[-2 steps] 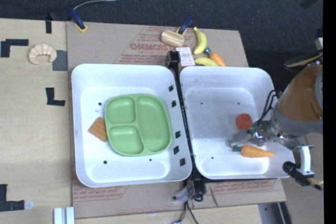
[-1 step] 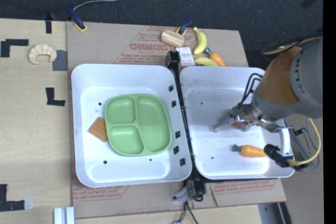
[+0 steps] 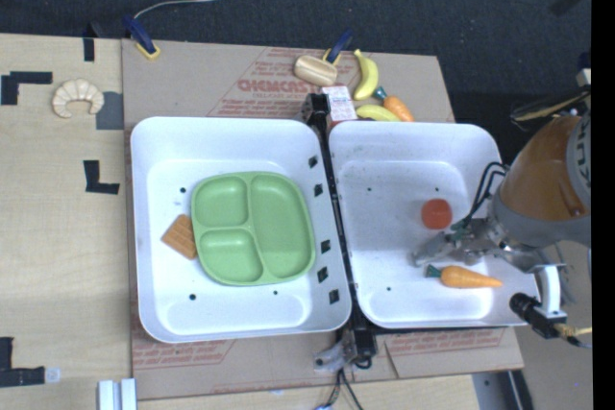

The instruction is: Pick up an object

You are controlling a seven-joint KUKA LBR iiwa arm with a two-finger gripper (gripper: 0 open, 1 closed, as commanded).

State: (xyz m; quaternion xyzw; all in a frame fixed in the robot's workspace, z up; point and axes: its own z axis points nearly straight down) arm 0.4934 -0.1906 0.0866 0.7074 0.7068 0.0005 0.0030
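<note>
Carrot and tomato in right bin, gripper between

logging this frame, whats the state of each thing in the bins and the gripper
green plate: flat in left bin, compartments bare
orange cracker: tucked partly under the plate's left edge
red ball: loose in right bin
carrot: lying on its side, not gripped
gripper: low beside carrot

Just beside the gripper, the carrot and tomato look like smooth plastic; the bins are glossy white plastic, far from it a matt green divided plate, cardboard beneath
</note>
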